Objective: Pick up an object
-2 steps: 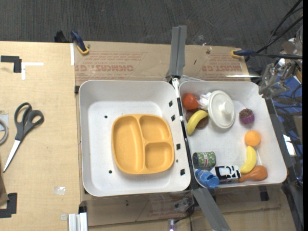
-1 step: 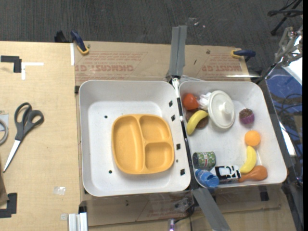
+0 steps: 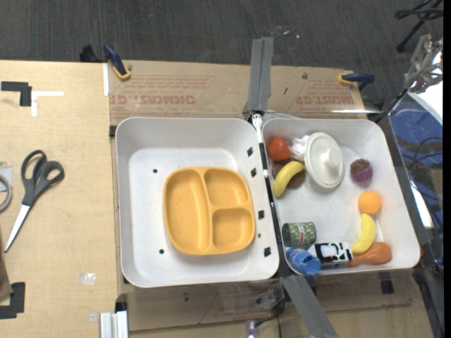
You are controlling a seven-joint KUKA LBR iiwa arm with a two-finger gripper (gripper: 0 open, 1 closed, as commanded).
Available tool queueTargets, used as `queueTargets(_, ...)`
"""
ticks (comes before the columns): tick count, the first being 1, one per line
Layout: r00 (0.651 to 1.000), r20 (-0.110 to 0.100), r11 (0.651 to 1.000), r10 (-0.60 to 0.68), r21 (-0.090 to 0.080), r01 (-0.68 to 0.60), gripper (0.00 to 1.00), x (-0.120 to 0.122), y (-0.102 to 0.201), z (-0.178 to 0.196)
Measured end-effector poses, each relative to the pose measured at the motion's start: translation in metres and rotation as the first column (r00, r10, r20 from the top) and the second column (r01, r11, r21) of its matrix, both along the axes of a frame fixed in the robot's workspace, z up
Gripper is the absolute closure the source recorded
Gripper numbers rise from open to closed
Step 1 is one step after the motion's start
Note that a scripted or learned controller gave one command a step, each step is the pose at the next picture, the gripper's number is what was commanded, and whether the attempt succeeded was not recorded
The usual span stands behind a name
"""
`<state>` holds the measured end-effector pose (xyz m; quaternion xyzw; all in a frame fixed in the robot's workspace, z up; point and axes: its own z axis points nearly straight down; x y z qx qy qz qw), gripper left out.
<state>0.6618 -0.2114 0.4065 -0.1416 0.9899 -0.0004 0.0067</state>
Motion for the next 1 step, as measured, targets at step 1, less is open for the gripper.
queueTargets(1,1.0,0.007,1.0,-0.002,0.0,0.002,1.0,0.0014,-0.0001,0.01)
